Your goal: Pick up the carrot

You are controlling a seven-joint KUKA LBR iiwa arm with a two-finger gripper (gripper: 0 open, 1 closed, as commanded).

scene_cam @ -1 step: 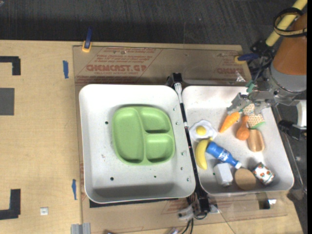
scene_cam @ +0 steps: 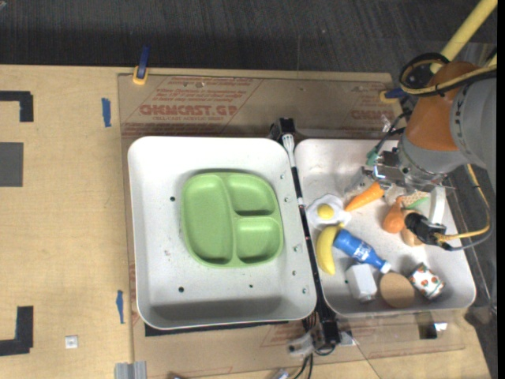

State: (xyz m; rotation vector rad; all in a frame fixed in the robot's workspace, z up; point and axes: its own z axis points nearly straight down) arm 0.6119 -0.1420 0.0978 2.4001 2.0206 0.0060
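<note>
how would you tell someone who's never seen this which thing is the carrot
Look in the right bin, the one crowded with toy food, not the left bin with the green plate. Near its upper middle, just below the gripper, lies the carrot, beside the fried egg. It is the only slim, tapered orange piece, slanted; the other orange thing nearby is rounder.

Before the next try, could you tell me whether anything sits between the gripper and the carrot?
Nothing visible does. The gripper is right above the carrot's upper end in the right bin. The fried egg touches its lower tip.
</note>
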